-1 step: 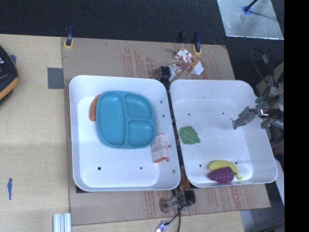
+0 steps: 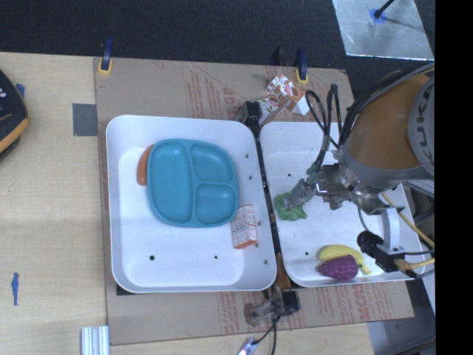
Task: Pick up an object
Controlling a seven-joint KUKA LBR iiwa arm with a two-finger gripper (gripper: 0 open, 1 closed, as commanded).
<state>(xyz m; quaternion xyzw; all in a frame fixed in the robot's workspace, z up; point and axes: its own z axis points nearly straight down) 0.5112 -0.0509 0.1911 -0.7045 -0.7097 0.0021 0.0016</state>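
Gripper (image 2: pixel 295 198) reaches into right bin (image 2: pixel 295 143), fingertips at green leafy toy (image 2: pixel 290 207) by the bin's left wall; finger state can't be told. Banana (image 2: pixel 341 253) and purple grapes (image 2: pixel 338 268) near front edge. Left bin (image 2: pixel 126 198) holds blue divided plate (image 2: pixel 192 182).

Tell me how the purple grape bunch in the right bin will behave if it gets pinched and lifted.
The purple grape bunch looks like small moulded toy food, so probably light and stiff. Its bumpy, rounded surface may let it slip or twist out of a pinch. It touches the yellow banana, so a nudge would likely shift both.
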